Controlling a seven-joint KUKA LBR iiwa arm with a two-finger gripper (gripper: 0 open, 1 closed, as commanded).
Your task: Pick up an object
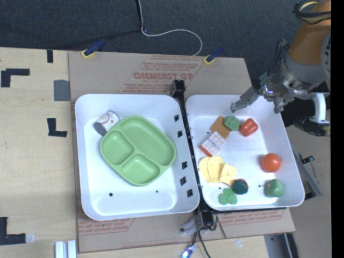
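Note:
My gripper (261, 104) hangs over the far edge of the right bin (290, 144), open, with nothing between its fingers. One finger (242, 102) reaches down and left, toward a cluster just below it: a green broccoli piece (232, 123), a brown block (219, 126) and a red pepper (248, 127). Nearer the front lie a red-and-white packet (213, 143), yellow cheese slices (217, 170), a red tomato (271, 162), a green pepper (274, 188), a dark berry-like piece (239, 186) and a green leafy piece (228, 198).
The left bin (86, 160) holds a green divided plate (138, 149) and a small white-and-grey item (106, 121) at its far left. A black hinge strip (184, 144) separates the bins. A white cable (161, 34) runs over the cardboard behind.

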